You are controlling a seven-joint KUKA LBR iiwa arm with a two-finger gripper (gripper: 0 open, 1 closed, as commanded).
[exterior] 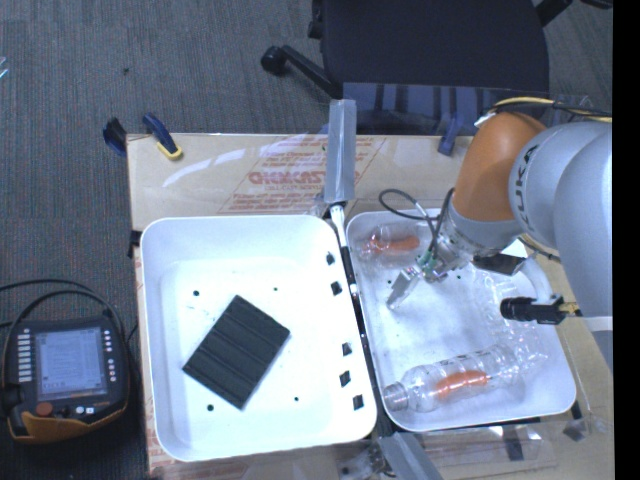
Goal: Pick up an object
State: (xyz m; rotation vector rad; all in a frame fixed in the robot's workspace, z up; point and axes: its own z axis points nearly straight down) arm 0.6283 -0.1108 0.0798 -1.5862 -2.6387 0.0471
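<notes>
— White bins, two of them, side by side on the bench (200,168). What's in each?

— The left bin (165,258) has a flat black ribbed pad (237,351) lying at a slant near its middle. The right bin (560,388) holds a clear plastic bottle (455,381) on its side along the near wall, something orange inside it, and a second clear bottle (385,241) with an orange thing in it near the far left corner. There's crinkled clear plastic (520,313) toward the right too.

— And the arm?

— It reaches in from the right, and the gripper (405,288) hangs low over the right bin, between the two bottles, just beside the far one. Its fingers look slightly apart, with nothing between them.

— Why there?

— My guess is it's lining up on something to pick in that bin; the far bottle is nearest. Lying flat, the bottles could roll or slip when squeezed.

— So nothing picked yet?

— Not yet, judging by where everything lies.
</notes>
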